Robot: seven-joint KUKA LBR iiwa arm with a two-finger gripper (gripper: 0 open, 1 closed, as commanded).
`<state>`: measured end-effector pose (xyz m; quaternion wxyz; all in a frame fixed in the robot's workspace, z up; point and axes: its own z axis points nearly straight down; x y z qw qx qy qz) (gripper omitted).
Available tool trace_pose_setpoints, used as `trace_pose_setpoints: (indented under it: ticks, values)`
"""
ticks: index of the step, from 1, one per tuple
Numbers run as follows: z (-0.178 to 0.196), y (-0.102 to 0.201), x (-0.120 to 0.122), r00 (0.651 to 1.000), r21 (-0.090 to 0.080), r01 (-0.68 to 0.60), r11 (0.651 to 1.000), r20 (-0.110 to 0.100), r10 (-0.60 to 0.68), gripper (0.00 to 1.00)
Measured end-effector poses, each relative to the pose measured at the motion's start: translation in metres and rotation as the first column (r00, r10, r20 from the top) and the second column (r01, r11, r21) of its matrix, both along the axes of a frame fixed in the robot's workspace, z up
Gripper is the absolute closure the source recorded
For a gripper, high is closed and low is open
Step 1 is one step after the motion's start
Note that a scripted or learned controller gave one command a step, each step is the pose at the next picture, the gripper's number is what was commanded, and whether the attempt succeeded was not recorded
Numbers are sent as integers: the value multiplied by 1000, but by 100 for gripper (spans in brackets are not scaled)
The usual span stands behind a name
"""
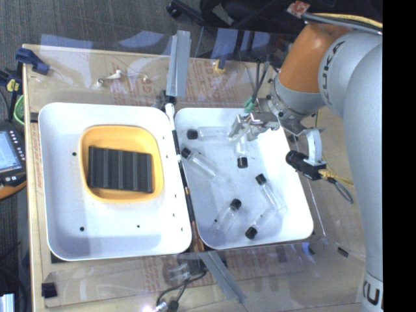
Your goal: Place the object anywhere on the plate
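- i see the gripper (242, 130) low in the right bin (296, 223), over the vials (233, 213); i cannot tell its jaws' state.
- vials lie loose there, well apart from the plate (120, 136) in the left bin (55, 174), the drop spot.

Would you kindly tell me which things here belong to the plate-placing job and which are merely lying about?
Part of the job:
- yellow plate with dark ridged insert, in the left bin
- clear vials with black caps in the right bin
- gripper above that bin

Lying about:
- handheld pendant at the left edge
- blue clamp
- metal bar
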<state>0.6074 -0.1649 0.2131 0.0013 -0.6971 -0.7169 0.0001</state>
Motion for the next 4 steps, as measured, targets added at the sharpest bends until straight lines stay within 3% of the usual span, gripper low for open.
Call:
trace_pose_setpoints:
  ticks: [1,2,3,4]
  values:
    - [3,61,9,999,1,-49,999,-3,49,100]
    - [-10,120,1,983,0,-182,983,-4,182,100]
    - [-10,120,1,983,-1,-181,983,-3,181,0]
    - [-20,161,14,991,-2,-131,991,1,131,0]
